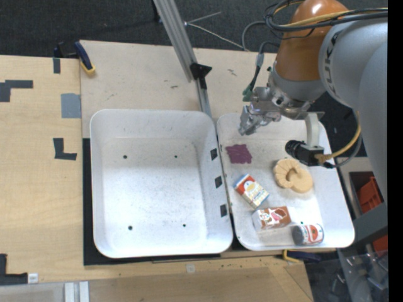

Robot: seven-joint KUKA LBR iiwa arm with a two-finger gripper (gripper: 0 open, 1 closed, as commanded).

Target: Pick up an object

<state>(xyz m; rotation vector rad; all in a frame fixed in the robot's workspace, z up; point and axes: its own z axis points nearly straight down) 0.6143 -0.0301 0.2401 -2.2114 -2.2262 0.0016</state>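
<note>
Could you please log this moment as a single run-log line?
gripper: above right bin's far end | purple piece: just below it, unheld | lift: not yet

5 objects lie flat in the right bin (334, 231): purple patch (238, 153), tan ring (293, 175), 2 cartons (252, 190) (271, 218), small can (307, 233).

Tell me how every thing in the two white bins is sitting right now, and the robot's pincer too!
Purple patch: lying flat in the right bin.
Small orange and white box: lying down, turned at a slant.
Brown and white carton: lying on its side.
Little can: tipped on its side.
Tan ring-shaped toy: lying flat.
Pincer: hanging over the right bin's far end, above the purple patch.
</note>
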